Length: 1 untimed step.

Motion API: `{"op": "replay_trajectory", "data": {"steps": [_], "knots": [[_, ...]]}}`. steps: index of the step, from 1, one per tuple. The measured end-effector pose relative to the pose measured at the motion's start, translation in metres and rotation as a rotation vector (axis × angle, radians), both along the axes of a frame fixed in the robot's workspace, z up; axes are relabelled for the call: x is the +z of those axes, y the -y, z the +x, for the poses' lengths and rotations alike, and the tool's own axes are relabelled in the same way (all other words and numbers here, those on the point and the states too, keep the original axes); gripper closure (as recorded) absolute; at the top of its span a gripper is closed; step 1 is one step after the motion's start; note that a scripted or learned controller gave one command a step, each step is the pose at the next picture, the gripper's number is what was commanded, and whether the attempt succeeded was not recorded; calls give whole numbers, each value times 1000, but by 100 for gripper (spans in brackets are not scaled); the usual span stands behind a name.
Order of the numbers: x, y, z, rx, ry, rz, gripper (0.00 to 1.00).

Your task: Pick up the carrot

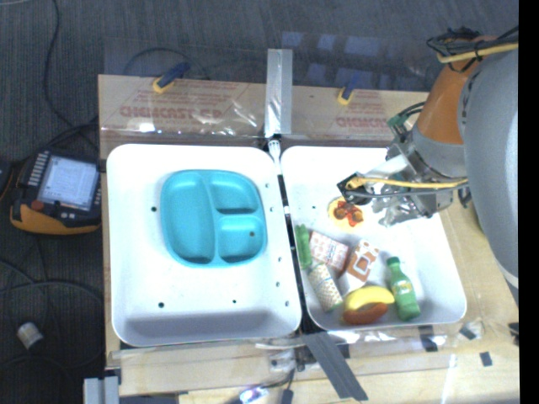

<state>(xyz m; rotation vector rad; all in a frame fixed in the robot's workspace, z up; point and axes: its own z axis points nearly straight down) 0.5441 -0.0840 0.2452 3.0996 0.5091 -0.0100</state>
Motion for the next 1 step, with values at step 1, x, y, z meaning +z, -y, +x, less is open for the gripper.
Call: {"op": "replay_trajectory", "data": {"steps": [1], "knots": [[-19,-68,-8,27,-2,1,100]]}}
